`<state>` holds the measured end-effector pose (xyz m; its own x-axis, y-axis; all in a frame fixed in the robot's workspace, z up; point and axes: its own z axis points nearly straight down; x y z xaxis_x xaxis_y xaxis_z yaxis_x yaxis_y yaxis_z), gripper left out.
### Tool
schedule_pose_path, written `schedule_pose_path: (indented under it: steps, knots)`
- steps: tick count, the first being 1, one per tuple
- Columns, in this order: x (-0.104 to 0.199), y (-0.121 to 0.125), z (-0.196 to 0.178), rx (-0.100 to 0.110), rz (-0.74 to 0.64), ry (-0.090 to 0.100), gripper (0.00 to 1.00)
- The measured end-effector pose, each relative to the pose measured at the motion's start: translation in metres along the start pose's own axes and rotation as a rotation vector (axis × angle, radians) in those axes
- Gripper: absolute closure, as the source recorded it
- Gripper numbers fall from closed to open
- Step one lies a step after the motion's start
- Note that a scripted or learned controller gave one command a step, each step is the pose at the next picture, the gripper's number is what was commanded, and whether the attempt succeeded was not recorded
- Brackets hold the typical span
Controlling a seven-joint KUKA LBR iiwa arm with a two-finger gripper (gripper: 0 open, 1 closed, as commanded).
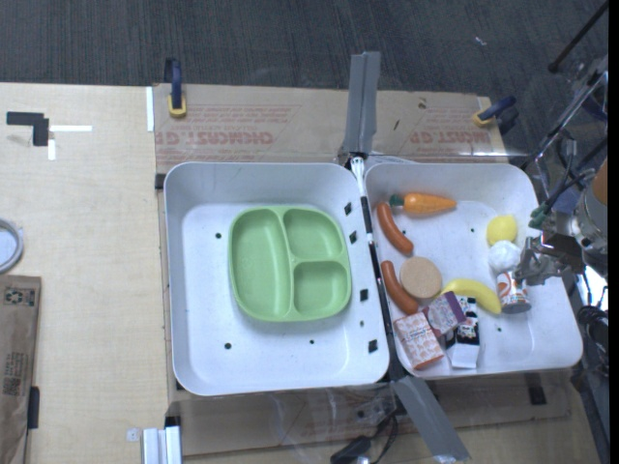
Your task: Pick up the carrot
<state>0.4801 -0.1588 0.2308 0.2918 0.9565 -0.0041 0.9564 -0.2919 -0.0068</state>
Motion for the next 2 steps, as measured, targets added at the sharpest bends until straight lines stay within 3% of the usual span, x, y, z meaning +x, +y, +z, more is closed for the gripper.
schedule_pose_path:
  steps: [2]
  knots:
    - [-0.0007,0.0011,-0.0158,0.005,-0.005,-0.003,1.00]
